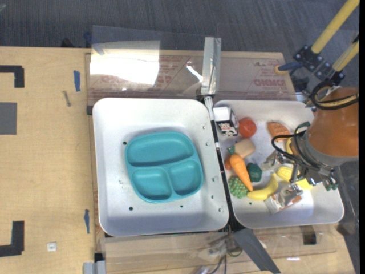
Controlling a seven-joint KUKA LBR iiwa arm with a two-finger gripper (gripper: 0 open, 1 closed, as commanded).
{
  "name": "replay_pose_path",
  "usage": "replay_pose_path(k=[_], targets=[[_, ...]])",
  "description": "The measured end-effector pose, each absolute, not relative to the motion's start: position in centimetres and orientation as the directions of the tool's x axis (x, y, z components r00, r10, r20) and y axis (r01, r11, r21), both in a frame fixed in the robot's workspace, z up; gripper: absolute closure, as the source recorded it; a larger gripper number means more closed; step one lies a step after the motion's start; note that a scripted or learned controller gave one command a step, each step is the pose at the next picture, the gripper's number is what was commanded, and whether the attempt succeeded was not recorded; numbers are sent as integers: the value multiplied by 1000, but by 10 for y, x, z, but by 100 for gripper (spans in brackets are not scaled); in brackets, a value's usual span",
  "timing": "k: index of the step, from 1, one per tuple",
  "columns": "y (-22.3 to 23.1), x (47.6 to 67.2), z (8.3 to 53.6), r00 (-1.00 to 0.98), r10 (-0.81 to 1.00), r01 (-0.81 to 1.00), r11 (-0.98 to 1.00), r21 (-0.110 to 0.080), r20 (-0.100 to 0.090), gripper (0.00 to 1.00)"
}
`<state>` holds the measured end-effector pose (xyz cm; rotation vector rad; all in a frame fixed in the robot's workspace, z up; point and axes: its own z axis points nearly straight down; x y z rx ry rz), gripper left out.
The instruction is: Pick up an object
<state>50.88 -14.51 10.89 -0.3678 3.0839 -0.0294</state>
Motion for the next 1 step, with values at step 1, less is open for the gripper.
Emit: replay_pose_path(k=[1], targets=[[-137, 509, 109, -951, -308, -307, 951, -36, -33, 0]])
